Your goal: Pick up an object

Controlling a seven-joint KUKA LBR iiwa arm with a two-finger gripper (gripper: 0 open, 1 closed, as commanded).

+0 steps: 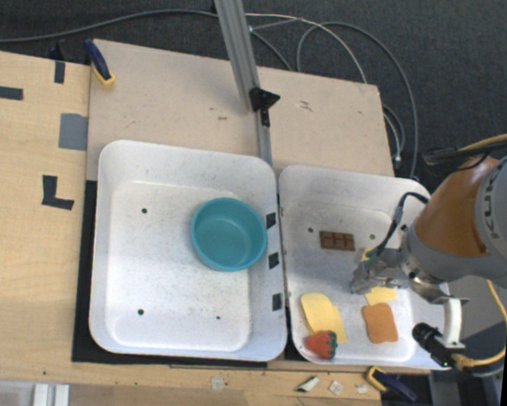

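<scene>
The left bin (123, 228) holds a teal bowl (228, 233) near its right wall. In the right bin (327, 192), near the front edge, lie a yellow slab (321, 312), a strawberry (320, 343) and an orange block (381, 324). The tool (369, 278) hovers low just behind the block; nothing is lifted yet.

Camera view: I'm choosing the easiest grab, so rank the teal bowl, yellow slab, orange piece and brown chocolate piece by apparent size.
1. teal bowl, clearly largest
2. yellow slab
3. orange piece, only a little smaller than the slab
4. brown chocolate piece, close to the orange piece, so that order is unsure
</scene>
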